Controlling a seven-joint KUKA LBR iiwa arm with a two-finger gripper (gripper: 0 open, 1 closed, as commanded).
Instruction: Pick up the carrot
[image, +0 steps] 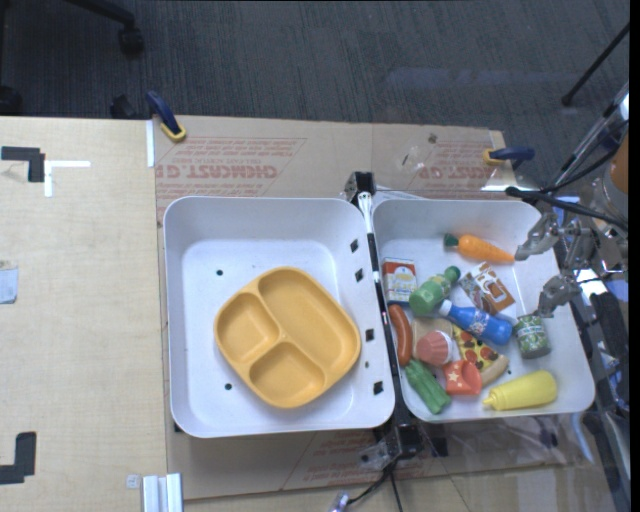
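Dark carpet runs behind my bench, and cardboard lies under the two white bins. From the overhead camera I see the left bin (190, 300) carrying a yellow divided plate (287, 336), while the right bin (572, 395) holds a crowd of toy food. My target, the carrot (484, 248), lies in the upper part of that right bin, near the back wall, with some bare white floor around it. Its long axis runs roughly left to right, green top pointing toward the divider between the bins and orange tip pointing at the arm. The gripper (552, 266) sits at the bin's right edge, just beside the carrot's orange tip and slightly lower in the frame, so the carrot lies to its left and a touch farther back. The fingers (538, 238) appear spread apart with nothing between them, so I read the tool as released. Below it stand a small green jar (532, 337) and a yellow squeeze bottle (521, 391). I judge a short leftward shift would put it over the carrot.
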